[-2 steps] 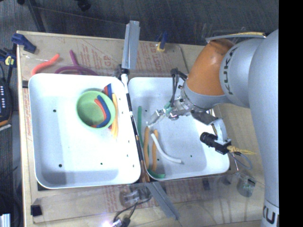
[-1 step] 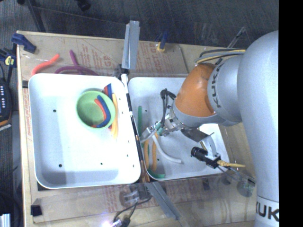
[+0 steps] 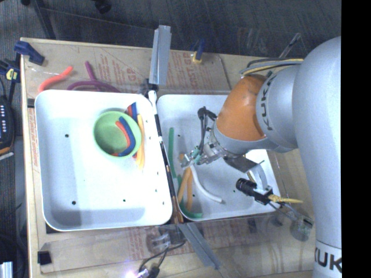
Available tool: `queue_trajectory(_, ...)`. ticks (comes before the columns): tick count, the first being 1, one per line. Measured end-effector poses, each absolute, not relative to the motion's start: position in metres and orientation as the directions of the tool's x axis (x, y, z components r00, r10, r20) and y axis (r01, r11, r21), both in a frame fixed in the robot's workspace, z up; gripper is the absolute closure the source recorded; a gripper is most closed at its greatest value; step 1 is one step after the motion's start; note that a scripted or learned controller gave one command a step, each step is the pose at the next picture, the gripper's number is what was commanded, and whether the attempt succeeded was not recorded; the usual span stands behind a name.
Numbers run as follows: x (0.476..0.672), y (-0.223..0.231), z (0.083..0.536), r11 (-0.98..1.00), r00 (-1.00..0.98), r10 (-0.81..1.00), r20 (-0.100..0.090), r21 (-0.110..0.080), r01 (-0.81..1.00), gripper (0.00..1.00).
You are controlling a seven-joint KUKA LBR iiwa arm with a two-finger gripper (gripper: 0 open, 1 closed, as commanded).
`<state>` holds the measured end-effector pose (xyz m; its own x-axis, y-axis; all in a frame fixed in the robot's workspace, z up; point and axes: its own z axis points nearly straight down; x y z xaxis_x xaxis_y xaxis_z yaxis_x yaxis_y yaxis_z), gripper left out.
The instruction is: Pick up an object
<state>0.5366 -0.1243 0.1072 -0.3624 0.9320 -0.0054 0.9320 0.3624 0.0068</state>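
My gripper (image 3: 193, 156) hangs low over the left part of the right bin (image 3: 232, 210), beneath the orange wrist band. Right under it lie a white curved tube (image 3: 206, 191) and orange sticks (image 3: 184, 185). A thin green stick (image 3: 171, 146) lies along the bin's left wall, just left of the gripper. Something small and teal shows at the gripper's tip, and I cannot make out whether it is held. A green piece (image 3: 195, 215) rests at the bin's near corner.
The left bin (image 3: 64, 172) holds a green bowl (image 3: 115, 133) with red, blue, yellow and orange pieces against its right side. An orange tool (image 3: 55, 79) and a purple cable (image 3: 88, 84) lie on the bench behind the left bin. A grey bar (image 3: 159, 54) stands between the bins at the back.
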Motion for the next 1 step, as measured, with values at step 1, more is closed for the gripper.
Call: queue_trajectory(1,0.5679,-0.0937,0.2670,0.214,-0.214,0.977,0.001,-0.001,0.977,1.00)
